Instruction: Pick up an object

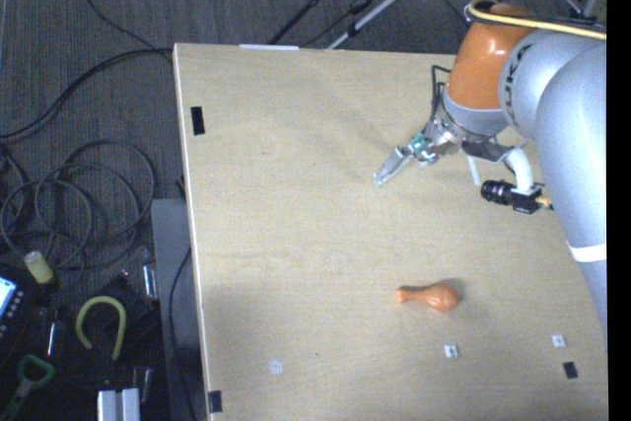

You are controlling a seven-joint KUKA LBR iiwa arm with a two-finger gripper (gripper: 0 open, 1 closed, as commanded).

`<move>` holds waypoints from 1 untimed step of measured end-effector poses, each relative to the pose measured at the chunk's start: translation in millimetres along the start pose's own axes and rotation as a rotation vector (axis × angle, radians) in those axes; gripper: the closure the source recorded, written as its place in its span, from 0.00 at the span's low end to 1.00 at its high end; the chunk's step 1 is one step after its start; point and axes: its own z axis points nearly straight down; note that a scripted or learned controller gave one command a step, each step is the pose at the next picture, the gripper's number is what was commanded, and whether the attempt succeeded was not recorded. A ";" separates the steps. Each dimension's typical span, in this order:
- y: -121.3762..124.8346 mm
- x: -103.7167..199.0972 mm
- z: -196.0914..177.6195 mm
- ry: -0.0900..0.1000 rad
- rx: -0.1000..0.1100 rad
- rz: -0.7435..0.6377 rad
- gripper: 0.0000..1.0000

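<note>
On the bench, lower middle: an orange object (430, 296), pear-shaped with a narrow neck pointing left, is lying on its side on the bare tan surface.
Object contact: nothing is touching it; it is sitting well apart from the gripper.
Gripper (383, 176): it is hovering over the upper middle of the bench, pointing down and to the left; whether it is released or clenched cannot be told at this size, and nothing is showing at its tip.
Arm (552, 113): it is reaching in from the right, its orange band (483, 64) sitting just above the wrist.
Bench (296, 212): small black and white markers are dotting its edges and lower right part.
Floor (79, 15): dark carpet is carrying looping black cables, with tripod legs crossing at the top.
</note>
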 end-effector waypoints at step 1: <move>0.6 0.4 -9.4 -0.001 -0.001 0.000 1.00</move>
